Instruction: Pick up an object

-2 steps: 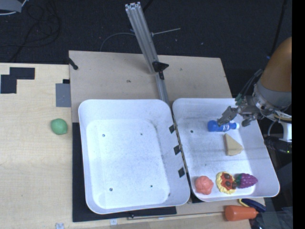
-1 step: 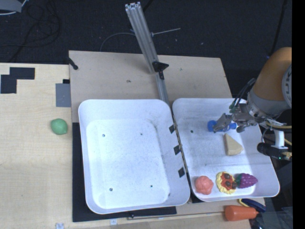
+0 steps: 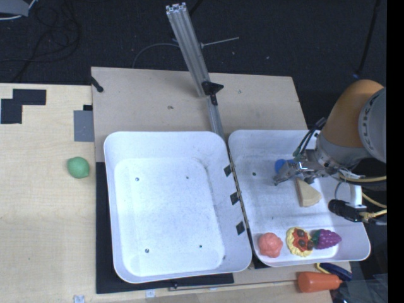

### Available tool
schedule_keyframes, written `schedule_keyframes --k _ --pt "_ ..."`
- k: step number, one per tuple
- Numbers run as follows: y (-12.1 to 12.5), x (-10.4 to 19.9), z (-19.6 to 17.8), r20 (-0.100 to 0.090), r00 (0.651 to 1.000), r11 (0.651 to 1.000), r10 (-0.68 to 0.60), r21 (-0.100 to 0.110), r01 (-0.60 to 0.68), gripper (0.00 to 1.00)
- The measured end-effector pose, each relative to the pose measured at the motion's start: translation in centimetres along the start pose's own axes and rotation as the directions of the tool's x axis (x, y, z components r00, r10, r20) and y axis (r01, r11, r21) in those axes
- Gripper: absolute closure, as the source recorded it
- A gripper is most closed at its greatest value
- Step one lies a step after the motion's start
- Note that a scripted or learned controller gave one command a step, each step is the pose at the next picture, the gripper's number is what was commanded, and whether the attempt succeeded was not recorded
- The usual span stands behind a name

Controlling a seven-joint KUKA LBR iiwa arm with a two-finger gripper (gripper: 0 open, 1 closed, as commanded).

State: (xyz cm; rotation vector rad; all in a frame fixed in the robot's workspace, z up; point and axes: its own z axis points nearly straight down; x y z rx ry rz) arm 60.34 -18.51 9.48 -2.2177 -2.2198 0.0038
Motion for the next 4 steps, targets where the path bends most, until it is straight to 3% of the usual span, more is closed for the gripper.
schedule_keyframes --k 1,3,4 --pt "0.1 -0.1 -1.3 0.001 1.000 1.000 0.001 -0.005 -0.001 1.00" --pt "0.0 -0.9 -9.9 0.002 1.000 1.000 0.002 -0.007 -0.002 1.00" --pt "0.0 -0.9 -11.2 0.001 1.000 1.000 0.002 -0.005 -0.002 1.00"
